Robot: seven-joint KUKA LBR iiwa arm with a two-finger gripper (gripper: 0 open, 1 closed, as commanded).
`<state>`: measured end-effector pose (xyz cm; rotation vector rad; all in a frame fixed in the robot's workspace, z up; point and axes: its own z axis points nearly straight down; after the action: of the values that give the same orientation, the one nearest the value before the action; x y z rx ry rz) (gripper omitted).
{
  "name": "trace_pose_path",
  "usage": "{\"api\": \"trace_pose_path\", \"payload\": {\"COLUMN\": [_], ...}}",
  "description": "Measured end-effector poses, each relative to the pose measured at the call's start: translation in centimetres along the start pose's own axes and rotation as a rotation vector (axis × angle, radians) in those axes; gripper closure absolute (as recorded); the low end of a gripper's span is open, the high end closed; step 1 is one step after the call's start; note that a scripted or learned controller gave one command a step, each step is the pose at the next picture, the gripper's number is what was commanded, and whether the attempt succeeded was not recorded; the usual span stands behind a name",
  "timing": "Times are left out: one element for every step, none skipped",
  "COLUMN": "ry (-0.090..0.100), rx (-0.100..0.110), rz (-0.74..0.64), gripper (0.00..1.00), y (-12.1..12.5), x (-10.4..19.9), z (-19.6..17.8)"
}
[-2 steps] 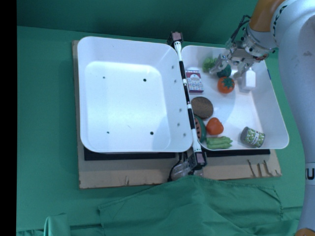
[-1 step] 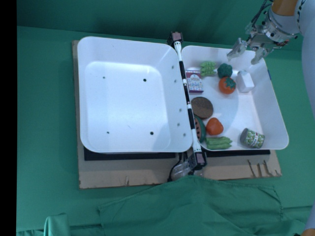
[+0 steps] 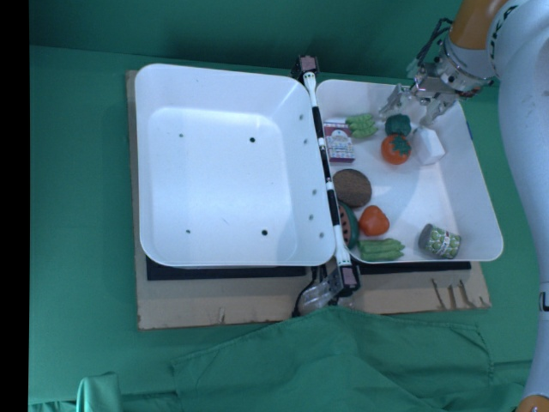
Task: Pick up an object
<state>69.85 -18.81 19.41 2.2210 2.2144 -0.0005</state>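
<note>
Two shallow white bins side by side on a green-draped surface [image 3: 77, 187]; left bin [image 3: 227, 84] bare but for a few dark dots; right bin [image 3: 480, 221] scattered with toy food. Hovering over the right bin's far edge, the pincer [image 3: 418, 106] on the grey arm [image 3: 527, 101] with its orange band, fingers splayed apart, released, nothing between them. Just below the fingertips: a dark green broccoli floret [image 3: 397, 124], an orange tomato with green top [image 3: 395, 148] touching it on the near side, a white block [image 3: 428, 145] just beside both. Toward the divider: green pea pods [image 3: 363, 125], a small red-and-white box [image 3: 339, 142], a brown coconut-like lump [image 3: 352, 187]. Nearer the front: a watermelon slice [image 3: 347, 224] against the divider, a red-orange fruit [image 3: 373, 221], another green pod [image 3: 381, 249], a green-labelled can [image 3: 439, 241] lying on its side near the front right corner.
</note>
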Motion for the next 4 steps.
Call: {"api": "trace_pose_path", "payload": {"ry": [-0.002,-0.004,-0.005,0.002], "rx": [-0.01,-0.01,0.003,-0.003], "rz": [0.0,0.0,-0.007,-0.001], "gripper": [0.0,0.0,0.0,1.0], "y": [-5.2,-5.1,0.0,0.0], "x": [0.0,0.2,3.6,3.6], "z": [0.9,0.9,1.0,-0.5]}}
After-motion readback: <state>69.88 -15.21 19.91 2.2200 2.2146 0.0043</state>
